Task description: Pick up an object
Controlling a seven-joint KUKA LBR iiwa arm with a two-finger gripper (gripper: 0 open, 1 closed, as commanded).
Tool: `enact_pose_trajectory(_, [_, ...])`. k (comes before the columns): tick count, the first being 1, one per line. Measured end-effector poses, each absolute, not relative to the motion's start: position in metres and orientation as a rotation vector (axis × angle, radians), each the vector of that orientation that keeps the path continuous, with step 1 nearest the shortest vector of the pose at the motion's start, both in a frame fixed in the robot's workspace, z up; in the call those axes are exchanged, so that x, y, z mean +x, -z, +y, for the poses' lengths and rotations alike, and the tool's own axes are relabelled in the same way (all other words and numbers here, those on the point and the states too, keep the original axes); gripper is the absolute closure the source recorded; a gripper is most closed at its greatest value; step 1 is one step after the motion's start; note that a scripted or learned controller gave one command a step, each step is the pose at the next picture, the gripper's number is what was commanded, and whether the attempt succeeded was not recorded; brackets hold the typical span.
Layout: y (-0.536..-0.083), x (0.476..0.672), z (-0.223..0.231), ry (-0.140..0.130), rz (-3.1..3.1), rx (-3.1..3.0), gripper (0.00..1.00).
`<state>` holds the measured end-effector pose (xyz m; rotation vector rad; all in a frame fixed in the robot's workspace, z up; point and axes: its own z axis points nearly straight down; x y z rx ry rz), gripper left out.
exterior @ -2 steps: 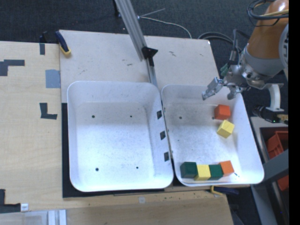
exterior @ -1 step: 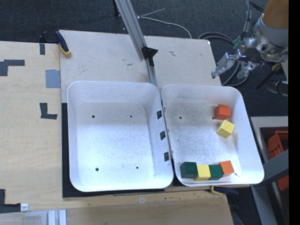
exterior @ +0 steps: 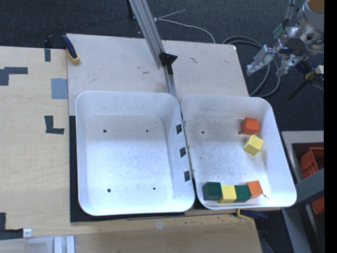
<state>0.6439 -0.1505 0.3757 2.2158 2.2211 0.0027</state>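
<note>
The gripper (exterior: 268, 57) hangs up at the top right, out past the far rim of the right bin (exterior: 274, 115), over dark floor and cables. Its fingers look spread, with nothing between them. So no pick yet, by my read.

Every block is in the right bin. An orange block (exterior: 250, 125) sits near the far right wall, with a yellow block (exterior: 253, 144) just beside it on the near side, turned at an angle. Along the near wall runs a row, touching side by side: dark green block (exterior: 211, 190), yellow cube (exterior: 228, 193), green cube (exterior: 242, 192), orange cube (exterior: 255, 187). The left bin (exterior: 84, 141) offers nothing to grab.

Here is the relation that matters: the nearest target, the orange block, lies below the gripper in the view and slightly left, just inside the bin's far wall. The arm needs to come in over that rim and drop. The row is packed tight, so the two loose blocks look the easier call.
</note>
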Motion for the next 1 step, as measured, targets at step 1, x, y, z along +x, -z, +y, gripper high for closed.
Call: enact_pose_trajectory(1, [-0.2188, 0.6195, -0.1734, 0.011, 2.227, 2.226, 0.0])
